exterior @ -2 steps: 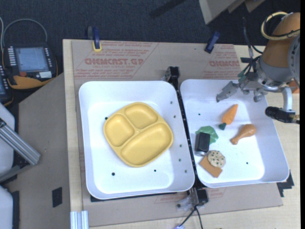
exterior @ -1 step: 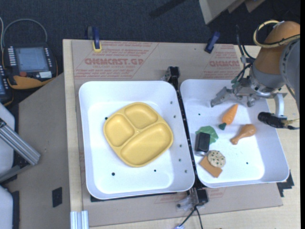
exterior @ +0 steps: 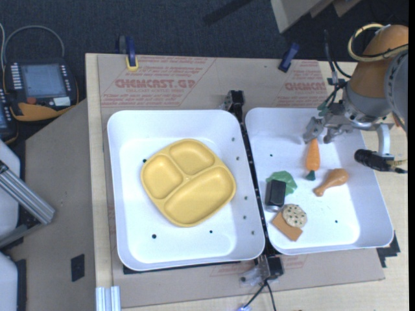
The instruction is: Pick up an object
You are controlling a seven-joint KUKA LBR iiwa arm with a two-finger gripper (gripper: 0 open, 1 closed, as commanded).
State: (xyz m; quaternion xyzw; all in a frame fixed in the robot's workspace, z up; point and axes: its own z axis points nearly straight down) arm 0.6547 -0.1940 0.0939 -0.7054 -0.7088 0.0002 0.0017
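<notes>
My gripper point(exterior: 321, 133) hangs over the back of the right bin point(exterior: 363, 232), its grey fingers spread open with nothing between them. Just in front of it lies an orange carrot point(exterior: 313, 155), its top end close under the fingertips and its green tip toward the bin's middle. To the carrot's right is a tan drumstick point(exterior: 331, 181). Nearer the bin's left wall, a black block point(exterior: 276, 192) rests on a green leaf point(exterior: 284, 179). A speckled cookie point(exterior: 294, 215) sits on an orange wedge point(exterior: 285, 227) at the front.
The left bin point(exterior: 130, 141) holds a yellow divided plate point(exterior: 188, 181) in its middle. The black divider between the two bins runs close to the block and leaf. The right bin's front right floor point(exterior: 337, 222) is bare white.
</notes>
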